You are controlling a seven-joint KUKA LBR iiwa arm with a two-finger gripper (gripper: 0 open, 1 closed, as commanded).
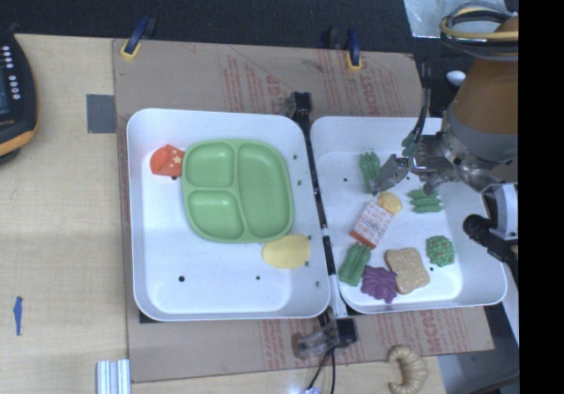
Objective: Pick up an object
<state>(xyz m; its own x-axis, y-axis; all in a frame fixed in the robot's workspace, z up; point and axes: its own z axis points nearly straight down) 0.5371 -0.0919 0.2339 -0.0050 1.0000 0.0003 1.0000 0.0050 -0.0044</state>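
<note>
My gripper (412,172) hovers over the upper part of the right bin (476,295), with the arm coming in from the right. Its fingers (388,174) stand apart, so it is open with nothing between them. A dark green piece (368,165) lies just left of the fingers. A small yellow piece (389,203) and a green bean pod (426,202) lie just below them. Further down are a red-and-white packet (372,224), a green gherkin (354,263), purple grapes (379,283), a slice of toast (408,268) and a green broccoli piece (440,249).
The left bin (159,286) holds a green divided plate (238,190), a red piece with a star (166,160) at its upper left and a yellow lemon (286,251) below it. A tan curled item (407,370) lies on the bench in front of the right bin.
</note>
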